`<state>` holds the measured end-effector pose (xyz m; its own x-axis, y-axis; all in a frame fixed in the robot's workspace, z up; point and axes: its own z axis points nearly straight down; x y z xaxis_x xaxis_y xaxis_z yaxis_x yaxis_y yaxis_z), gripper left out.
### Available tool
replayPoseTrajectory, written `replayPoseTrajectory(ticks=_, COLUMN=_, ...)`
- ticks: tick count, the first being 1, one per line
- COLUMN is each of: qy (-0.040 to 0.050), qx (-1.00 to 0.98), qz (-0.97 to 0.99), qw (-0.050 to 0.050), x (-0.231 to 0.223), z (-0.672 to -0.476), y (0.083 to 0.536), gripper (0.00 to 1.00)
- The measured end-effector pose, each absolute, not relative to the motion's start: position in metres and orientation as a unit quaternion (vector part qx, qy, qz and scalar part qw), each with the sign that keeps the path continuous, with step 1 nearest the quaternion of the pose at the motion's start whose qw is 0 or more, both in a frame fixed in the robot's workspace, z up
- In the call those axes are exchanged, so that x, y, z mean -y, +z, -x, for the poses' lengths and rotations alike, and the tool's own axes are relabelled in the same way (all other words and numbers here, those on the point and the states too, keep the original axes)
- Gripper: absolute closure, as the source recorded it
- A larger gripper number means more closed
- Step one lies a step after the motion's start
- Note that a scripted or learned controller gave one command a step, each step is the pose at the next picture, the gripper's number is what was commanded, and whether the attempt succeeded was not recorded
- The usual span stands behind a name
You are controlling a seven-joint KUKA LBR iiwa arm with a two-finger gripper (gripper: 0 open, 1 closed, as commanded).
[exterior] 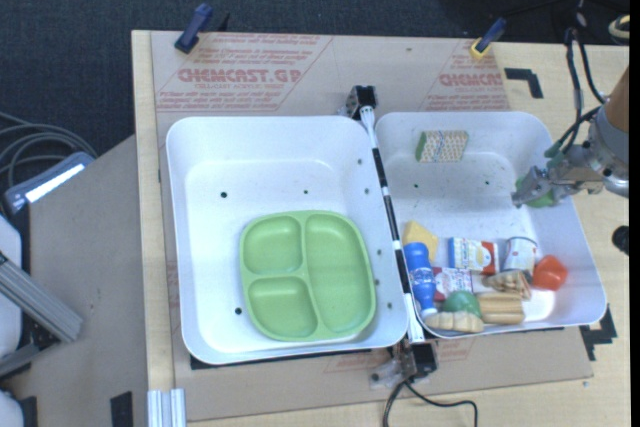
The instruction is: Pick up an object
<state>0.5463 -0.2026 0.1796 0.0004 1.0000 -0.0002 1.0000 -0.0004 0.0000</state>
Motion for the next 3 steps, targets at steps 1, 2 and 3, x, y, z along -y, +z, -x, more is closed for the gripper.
replayPoseTrajectory(ticks=1, qy=0.0006, qx=-0.708, qz=-0.707, qw=0.001, x=0.167, z=-0.593, y=0.185, gripper=1.00)
replayPoseTrajectory(ticks=2, qy=0.0006, qx=-0.708, qz=-0.707, qw=0.001, x=0.154, z=-0.641, y=0.223, gripper=1.00)
replayPoseTrajectory(ticks=3, qy=-0.0001, qx=-0.708, qz=-0.707, qw=-0.001, x=0.059, z=-0.607, y=0.245, gripper=1.00)
